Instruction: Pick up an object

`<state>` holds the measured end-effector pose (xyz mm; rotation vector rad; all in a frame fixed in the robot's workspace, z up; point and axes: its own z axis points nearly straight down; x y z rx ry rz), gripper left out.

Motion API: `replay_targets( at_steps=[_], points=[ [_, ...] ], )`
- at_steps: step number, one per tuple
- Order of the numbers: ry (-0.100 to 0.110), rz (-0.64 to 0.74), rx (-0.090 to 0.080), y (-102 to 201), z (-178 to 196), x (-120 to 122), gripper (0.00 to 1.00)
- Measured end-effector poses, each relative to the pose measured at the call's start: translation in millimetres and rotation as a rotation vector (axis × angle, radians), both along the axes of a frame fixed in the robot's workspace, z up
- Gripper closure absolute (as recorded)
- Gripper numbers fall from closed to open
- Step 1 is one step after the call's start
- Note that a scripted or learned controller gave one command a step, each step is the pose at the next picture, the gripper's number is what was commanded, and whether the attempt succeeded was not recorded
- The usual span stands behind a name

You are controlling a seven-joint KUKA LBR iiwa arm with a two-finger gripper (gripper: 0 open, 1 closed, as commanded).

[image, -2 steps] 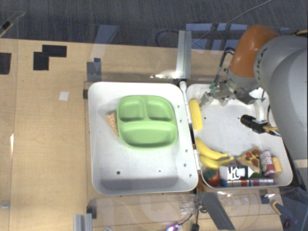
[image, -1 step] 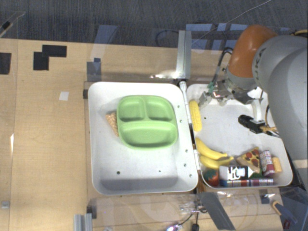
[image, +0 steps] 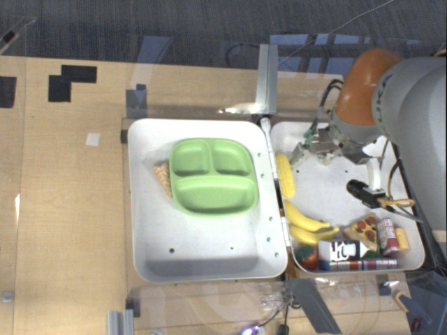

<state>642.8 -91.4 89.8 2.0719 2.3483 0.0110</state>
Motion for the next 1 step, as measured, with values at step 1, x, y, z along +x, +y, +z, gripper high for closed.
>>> replay_targets(
  at_steps=[1],
  points=[
    [0.007, 0.279, -0.006, 1.6, -0.2, 23.0, 0.0]
  ],
)
